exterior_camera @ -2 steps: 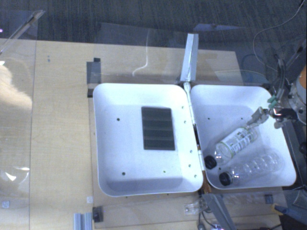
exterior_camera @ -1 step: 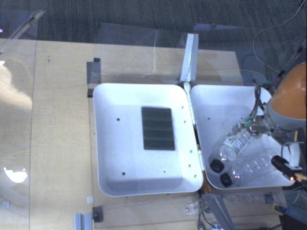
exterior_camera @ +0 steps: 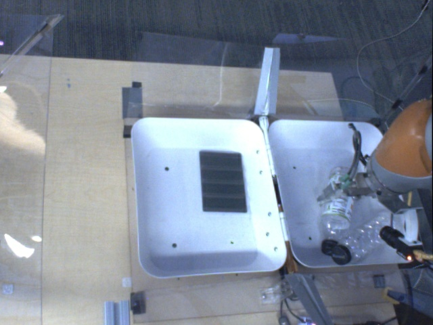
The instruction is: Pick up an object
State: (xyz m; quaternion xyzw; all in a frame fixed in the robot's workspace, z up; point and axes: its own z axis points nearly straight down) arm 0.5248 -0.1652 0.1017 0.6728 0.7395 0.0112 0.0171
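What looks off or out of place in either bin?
Nothing spilled or broken. Dark ridged slab lies flat in the left bin; clear plastic bottle lies tipped in the right bin, beside a small black object.

A clear plastic bottle (exterior_camera: pixel 336 208) lies in the right bin (exterior_camera: pixel 298 181).

A pale wooden bench top (exterior_camera: pixel 74 202) fills most of the view, with dark grey carpet (exterior_camera: pixel 203 9) beyond its far edge. Clear panels (exterior_camera: pixel 24 147) stand on the bench's left part, catching bright glare.
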